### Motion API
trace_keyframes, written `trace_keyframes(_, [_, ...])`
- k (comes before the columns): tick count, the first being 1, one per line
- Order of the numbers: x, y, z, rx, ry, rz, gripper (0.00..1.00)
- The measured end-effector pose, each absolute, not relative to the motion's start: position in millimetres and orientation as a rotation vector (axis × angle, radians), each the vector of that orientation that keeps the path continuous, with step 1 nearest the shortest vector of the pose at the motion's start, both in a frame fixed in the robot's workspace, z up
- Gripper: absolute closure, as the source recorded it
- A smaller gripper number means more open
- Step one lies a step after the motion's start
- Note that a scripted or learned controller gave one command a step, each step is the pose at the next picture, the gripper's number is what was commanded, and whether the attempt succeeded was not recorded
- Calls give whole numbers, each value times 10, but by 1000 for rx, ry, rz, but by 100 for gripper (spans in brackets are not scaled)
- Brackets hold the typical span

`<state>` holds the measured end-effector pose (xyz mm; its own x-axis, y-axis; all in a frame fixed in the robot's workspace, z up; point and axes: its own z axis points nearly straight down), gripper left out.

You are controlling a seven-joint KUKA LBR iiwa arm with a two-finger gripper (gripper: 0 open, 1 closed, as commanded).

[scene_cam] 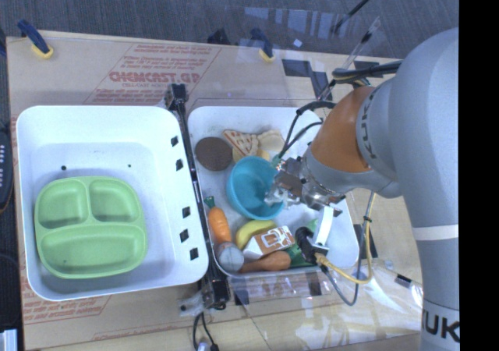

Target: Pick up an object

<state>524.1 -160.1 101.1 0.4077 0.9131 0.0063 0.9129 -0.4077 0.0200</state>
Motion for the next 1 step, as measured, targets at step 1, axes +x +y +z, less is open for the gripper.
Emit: trace_keyframes(1, [5161,-1568,1269,2723,1576,-10,100])
